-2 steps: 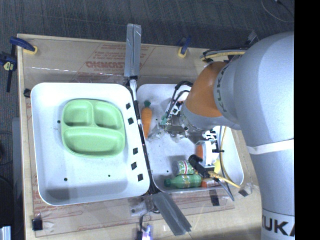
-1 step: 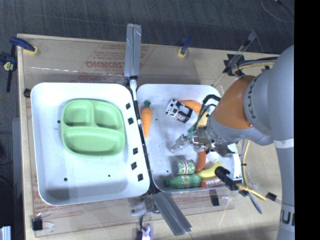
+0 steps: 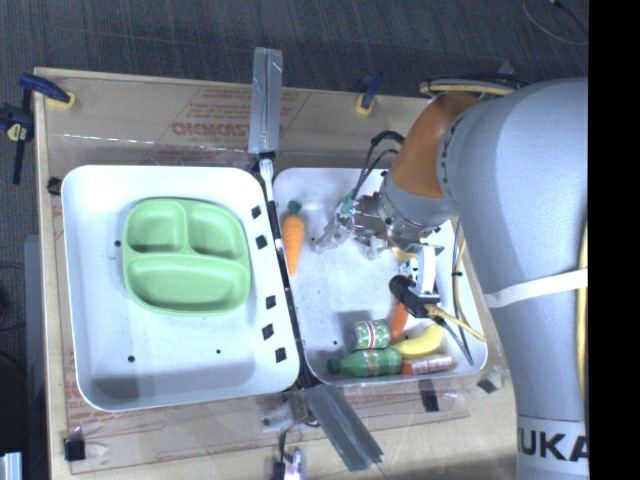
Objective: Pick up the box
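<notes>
The robot's hand (image 3: 335, 230) hangs low in the right bin (image 3: 325, 353), its grip impossible to judge, just right of a toy carrot (image 3: 292, 243). No box can be made out; a can (image 3: 371, 333), green bottle (image 3: 366, 364) and banana (image 3: 424, 342) lie well below it.

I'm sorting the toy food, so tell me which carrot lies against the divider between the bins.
The larger carrot, lengthwise along the right bin's left wall. The other orange piece lies farther right, beside the banana.
</notes>
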`<state>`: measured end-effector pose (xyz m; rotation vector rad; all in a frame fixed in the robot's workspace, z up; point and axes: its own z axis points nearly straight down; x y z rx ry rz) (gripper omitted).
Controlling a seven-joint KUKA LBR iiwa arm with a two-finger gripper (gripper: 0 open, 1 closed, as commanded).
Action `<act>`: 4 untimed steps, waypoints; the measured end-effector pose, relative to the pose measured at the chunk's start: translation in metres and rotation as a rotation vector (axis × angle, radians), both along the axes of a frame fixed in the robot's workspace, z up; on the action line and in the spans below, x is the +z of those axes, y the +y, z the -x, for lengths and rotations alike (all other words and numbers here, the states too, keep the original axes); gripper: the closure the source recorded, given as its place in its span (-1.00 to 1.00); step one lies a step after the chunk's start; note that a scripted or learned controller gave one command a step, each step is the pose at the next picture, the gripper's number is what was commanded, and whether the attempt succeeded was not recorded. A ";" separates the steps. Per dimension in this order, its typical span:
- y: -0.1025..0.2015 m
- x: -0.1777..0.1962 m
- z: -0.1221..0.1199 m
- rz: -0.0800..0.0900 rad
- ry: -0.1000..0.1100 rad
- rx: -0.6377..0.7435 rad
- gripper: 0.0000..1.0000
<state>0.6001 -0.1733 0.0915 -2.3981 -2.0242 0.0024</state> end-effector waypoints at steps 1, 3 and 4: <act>0.002 0.010 0.000 -0.002 0.004 0.008 1.00; 0.003 0.019 0.000 -0.003 0.008 0.016 1.00; 0.004 0.019 0.000 -0.003 0.008 0.017 -1.00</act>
